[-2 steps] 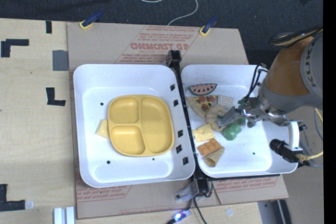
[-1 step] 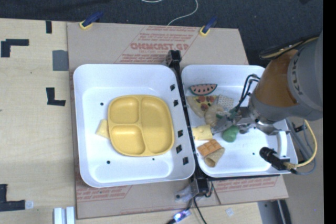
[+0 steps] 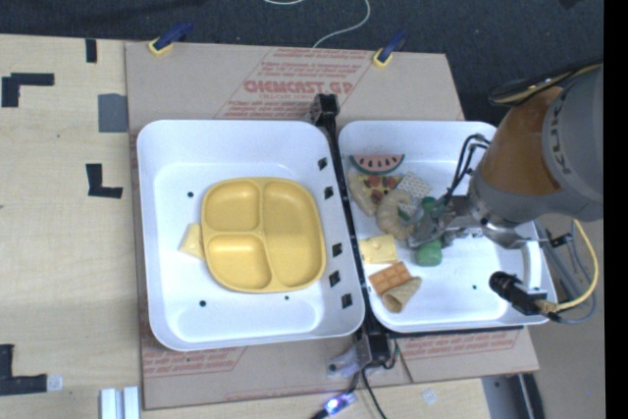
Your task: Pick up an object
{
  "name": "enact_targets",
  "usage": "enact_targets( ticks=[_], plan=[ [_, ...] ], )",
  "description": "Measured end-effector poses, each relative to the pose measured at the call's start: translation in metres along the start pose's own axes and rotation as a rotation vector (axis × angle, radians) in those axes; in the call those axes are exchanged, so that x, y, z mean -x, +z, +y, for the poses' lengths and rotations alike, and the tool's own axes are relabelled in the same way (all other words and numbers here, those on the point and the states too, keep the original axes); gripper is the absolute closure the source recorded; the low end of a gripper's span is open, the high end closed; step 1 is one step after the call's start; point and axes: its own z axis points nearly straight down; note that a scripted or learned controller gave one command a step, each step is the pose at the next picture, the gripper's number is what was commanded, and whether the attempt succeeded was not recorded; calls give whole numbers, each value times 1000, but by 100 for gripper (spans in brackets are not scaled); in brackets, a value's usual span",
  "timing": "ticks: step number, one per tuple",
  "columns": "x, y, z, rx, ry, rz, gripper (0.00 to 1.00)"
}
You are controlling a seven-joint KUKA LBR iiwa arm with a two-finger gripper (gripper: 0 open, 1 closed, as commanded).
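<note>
Across the left bin [image 3: 167,309] we saw a yellow divided plate [image 3: 263,234] with a pale yellow wedge [image 3: 190,239] tucked at its edge, well apart from the arm. Rightward, the right bin [image 3: 461,304] held a watermelon slice [image 3: 378,162], a waffle cone [image 3: 394,285] and a green object [image 3: 429,253] crowded together. We judged the gripper [image 3: 432,231] could nudge neighbours or slip off. We could not tell its grip from above.
</note>
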Motion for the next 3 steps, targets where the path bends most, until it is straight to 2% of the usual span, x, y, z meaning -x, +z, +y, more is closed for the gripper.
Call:
enact_targets(
  ticks=[1, 2, 3],
  plan=[
    [-6, -62, 2, 5, -1, 1, 100],
    [3, -115, 7, 5, 0, 0, 100],
    [3, -129, 7, 1, 0, 1, 100]
  ],
)
